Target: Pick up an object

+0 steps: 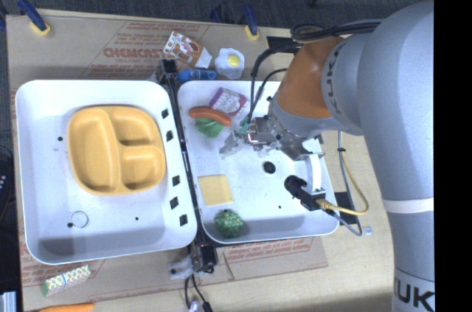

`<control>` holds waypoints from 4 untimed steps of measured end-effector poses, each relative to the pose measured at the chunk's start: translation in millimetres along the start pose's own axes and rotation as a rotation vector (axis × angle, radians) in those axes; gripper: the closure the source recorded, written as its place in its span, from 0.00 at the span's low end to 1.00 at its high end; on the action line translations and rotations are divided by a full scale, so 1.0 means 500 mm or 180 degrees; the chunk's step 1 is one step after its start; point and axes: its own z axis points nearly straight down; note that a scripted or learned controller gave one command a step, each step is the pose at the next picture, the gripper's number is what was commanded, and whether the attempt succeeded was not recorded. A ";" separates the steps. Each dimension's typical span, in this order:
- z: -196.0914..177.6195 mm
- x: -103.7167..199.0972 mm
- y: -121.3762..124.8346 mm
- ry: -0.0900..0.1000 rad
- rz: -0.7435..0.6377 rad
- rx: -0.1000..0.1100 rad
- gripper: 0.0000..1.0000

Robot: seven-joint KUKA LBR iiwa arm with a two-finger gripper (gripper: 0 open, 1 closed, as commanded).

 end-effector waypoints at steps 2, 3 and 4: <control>0.069 0.047 0.148 0.0002 -0.0670 0.0006 0.00; 0.069 0.043 0.190 0.0006 -0.1295 0.0047 0.00; 0.047 0.046 0.194 -0.0004 -0.1309 0.0015 1.00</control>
